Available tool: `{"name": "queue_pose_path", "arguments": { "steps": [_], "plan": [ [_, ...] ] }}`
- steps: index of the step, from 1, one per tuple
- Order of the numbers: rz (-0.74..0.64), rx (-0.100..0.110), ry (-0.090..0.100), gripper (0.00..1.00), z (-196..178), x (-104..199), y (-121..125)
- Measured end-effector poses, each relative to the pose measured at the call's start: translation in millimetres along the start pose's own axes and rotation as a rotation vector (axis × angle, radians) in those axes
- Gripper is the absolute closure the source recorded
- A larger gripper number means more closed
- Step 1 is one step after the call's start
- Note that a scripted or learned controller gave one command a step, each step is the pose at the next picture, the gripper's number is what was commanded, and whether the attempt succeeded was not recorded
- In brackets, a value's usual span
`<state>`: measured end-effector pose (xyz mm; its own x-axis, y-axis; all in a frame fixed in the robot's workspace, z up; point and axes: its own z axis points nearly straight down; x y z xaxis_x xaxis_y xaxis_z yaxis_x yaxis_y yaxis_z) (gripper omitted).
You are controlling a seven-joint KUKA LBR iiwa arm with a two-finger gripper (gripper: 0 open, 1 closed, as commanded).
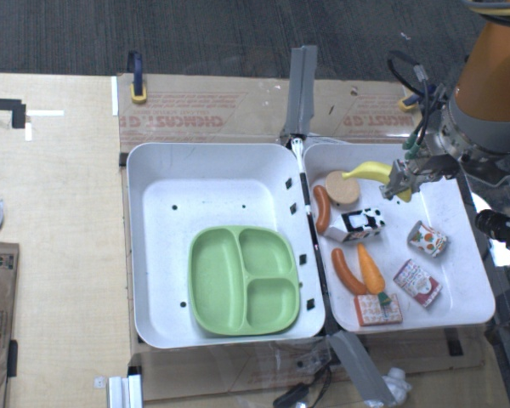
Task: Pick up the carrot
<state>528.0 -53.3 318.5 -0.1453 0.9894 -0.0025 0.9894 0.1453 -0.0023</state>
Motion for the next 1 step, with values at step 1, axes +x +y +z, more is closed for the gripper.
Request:
{"name": "queue_pose_path", "arguments": {
  "steps": [1],
  "plan": [
    [0.219,0.004,0.002,1.00,81.7,43.4,-44.9]
  ]
}}
